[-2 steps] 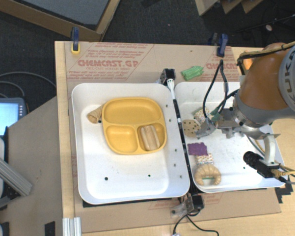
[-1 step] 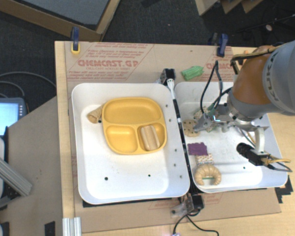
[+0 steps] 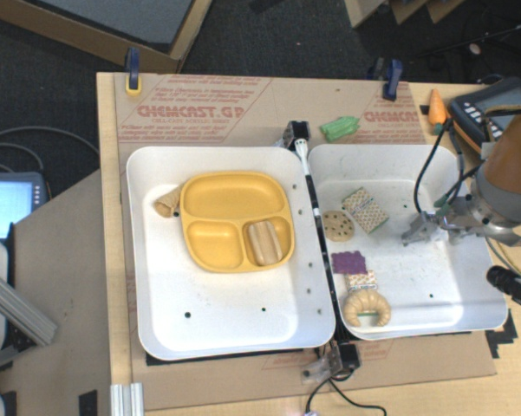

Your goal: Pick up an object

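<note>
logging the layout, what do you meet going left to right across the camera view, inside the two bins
tan scrap → yellow tray → bread piece → cookie → checkered square → gripper
</note>
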Motion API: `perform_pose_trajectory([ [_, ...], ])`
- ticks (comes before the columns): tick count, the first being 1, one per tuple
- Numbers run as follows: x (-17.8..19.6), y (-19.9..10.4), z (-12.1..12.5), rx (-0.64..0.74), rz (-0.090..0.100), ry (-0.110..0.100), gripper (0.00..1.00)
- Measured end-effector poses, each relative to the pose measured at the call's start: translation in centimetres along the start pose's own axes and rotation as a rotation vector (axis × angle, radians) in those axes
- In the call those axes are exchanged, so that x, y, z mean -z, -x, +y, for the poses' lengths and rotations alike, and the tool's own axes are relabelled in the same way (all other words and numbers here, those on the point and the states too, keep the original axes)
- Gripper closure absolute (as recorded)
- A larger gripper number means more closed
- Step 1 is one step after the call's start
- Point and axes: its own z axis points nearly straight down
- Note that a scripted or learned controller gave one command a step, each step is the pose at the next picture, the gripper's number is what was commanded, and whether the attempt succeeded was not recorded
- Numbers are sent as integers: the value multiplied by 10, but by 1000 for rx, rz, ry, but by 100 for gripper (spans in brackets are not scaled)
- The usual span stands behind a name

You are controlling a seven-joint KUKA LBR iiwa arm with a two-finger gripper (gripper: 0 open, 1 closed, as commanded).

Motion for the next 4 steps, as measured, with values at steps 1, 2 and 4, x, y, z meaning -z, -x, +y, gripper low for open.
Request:
perform_pose_trajectory([
  [1, -49, -69, 41, 14, 6, -1, 0],
  [2, -5, -6, -35, -1, 3, -5, 0],
  [4, 57, -116, -57, 12, 8, -7, 0],
])
